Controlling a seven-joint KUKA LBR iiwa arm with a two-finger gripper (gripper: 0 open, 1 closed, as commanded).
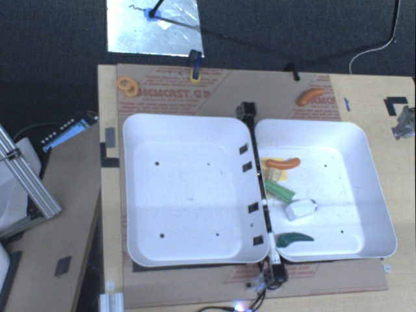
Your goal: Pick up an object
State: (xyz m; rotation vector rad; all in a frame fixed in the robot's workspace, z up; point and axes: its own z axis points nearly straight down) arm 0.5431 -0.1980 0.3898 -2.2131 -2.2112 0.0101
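Honestly, you're at square one on this pick as far as I can judge. All the candidates sit in the right bin [364, 174], bunched against its left wall: an orange sausage-shaped piece [283, 163] farthest from you, a light green block [280, 190] just nearer, then a small white object [299, 208] touching or almost touching the green one, and a dark green pepper-like thing [294, 238] nearest, a bit apart from the rest. Nothing is lifted; every one rests flat on the bin floor.

The left bin [188, 187] shows just its white floor. Outside the bins, another orange sausage [310, 97] and a tan ring [128, 86] lie on the cardboard at the far side.

As for the jaws, you can't tell from this view how they stand or whether they've got anything. So reach, descend, grasp and lift all look left to do.
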